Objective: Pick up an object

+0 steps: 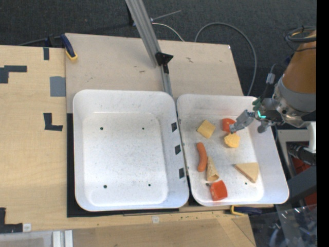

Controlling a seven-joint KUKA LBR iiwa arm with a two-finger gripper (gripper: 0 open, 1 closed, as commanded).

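Six pieces: all of them sit in the right bin [270,153], and the left bin [82,138] beside it is where nothing is happening.
Arm: it comes in from three o'clock, and the gripper [241,123] hangs low over the bin's upper right part.
Claw: from where I stand I cannot tell whether it is wide or narrow; one grey finger points down toward eight o'clock.
Nearest targets: the red piece [227,123] and the yellow lump [232,141], the pair touching or almost so, right at the fingertip.
Look of them: the red one small and rounded, partly hidden by the finger; the yellow one pale, blobby, a bit bigger.
Held: nothing shows between the fingers.
How to do it well: I'd say pick one of the two, centre over it, drop straight, and don't straddle both.
Others: yellow cube [206,129], orange sausage [201,156], tan wedge [248,171].
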